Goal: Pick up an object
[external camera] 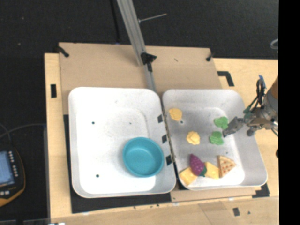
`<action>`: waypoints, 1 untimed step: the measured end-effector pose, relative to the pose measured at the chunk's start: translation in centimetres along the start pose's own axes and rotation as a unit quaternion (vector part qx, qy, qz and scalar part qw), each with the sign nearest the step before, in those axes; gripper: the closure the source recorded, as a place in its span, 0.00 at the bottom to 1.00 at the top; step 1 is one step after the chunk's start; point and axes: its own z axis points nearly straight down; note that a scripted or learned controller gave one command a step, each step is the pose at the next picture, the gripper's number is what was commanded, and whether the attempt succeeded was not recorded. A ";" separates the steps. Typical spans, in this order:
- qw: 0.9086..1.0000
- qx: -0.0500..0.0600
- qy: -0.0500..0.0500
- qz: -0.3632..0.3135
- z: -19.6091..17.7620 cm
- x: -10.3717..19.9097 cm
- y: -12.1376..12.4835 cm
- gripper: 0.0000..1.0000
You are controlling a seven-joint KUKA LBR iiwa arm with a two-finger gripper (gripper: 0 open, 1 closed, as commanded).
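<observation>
The right bin holds several small toy foods. Two green pieces lie near its middle right. Two yellow lumps sit further left. At the front edge are a purple piece, two yellow blocks and an orange wedge. My gripper hangs low over the bin's right side, open, with nothing between its fingers. Its left fingertip is just right of the lower green piece.
A blue bowl stands at the front right of the left bin. A metal pole slants up from between the bins at the back. A handheld controller lies at the far left.
</observation>
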 end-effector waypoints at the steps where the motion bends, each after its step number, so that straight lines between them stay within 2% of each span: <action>1: 1.000 0.000 0.000 0.000 0.0 0.0 0.0 0.00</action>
